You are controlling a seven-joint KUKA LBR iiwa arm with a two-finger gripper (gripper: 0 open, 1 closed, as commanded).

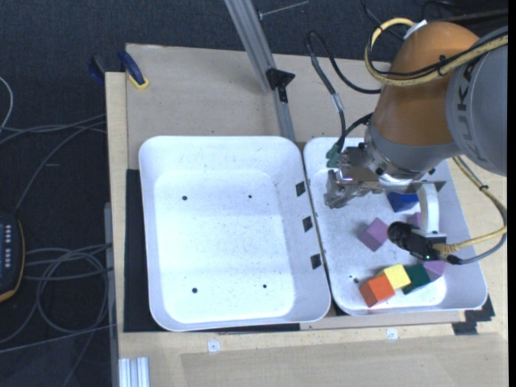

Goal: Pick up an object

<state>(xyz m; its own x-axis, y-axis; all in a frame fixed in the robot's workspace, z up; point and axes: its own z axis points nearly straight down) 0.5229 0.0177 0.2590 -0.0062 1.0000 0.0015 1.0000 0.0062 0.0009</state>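
Two shallow white bins sat side by side on the bench (201,79). The left bin (145,160) showed a few small dark specks on its floor. The right bin (347,256) held the loose blocks. A purple block (374,234) lay about mid-bin. A blue block (401,202) sat farther back, partly hidden under the wrist. At the near edge an orange block (375,291), a yellow block (396,277) and a green block (418,276) were touching in a slanted row.

The arm (427,79) reached in from the right, its orange band bulking over the far right of that bin. The gripper (339,193) pointed down over the bin's far left part, just beside the divide between the bins and left of the purple block. Nothing was visibly held. Whether its jaws were open or shut I could not tell.

The bench top was pale wood. A grey metal rail (250,31) slanted across its far side. Dark carpet (48,22) surrounded it, and loose cables (56,280) trailed at the left.
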